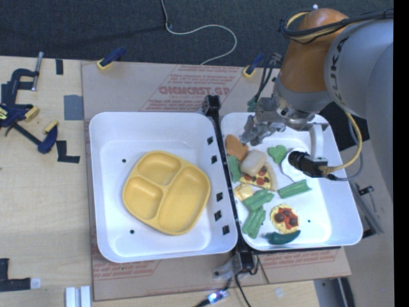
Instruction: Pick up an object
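My gripper (254, 133) hangs over the back left of the right bin (332, 232), just above an orange-brown bread piece (235, 148) and a white rounded item (253, 162). Below these lie a pizza slice (261, 179), a yellow piece (243, 192), several green vegetables (257, 200) and a small round pizza (284, 217). A dark green piece (281, 238) lies near the front wall. Nothing shows between the fingers.
The left bin (105, 139) holds a yellow divided plate (167, 191). A black divider (217, 158) runs between the bins. Blue clamps (22, 117) sit on the bench at far left. A white cable (192, 31) trails at the back.
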{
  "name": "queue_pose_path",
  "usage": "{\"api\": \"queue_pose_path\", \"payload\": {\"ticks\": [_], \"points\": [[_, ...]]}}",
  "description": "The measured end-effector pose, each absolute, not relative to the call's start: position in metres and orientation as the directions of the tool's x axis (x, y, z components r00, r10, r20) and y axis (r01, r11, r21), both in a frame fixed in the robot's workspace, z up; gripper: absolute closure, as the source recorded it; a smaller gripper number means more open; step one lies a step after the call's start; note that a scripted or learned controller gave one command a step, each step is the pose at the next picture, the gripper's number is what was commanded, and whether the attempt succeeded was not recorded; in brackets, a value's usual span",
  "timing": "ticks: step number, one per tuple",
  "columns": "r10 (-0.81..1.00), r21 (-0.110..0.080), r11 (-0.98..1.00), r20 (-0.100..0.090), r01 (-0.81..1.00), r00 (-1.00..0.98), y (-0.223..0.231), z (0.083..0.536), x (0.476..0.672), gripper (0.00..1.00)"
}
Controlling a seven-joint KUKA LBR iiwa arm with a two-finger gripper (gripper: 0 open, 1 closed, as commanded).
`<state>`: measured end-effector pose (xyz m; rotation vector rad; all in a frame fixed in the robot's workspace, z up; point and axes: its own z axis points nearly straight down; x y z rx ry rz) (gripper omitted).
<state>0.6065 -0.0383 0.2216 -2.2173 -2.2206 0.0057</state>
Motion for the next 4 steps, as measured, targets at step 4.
{"api": "queue_pose_path", "payload": {"ticks": [4], "points": [[1.000, -0.003, 0.002, 0.001, 1.000, -0.002, -0.034, 0.216, 0.612, 1.00]]}}
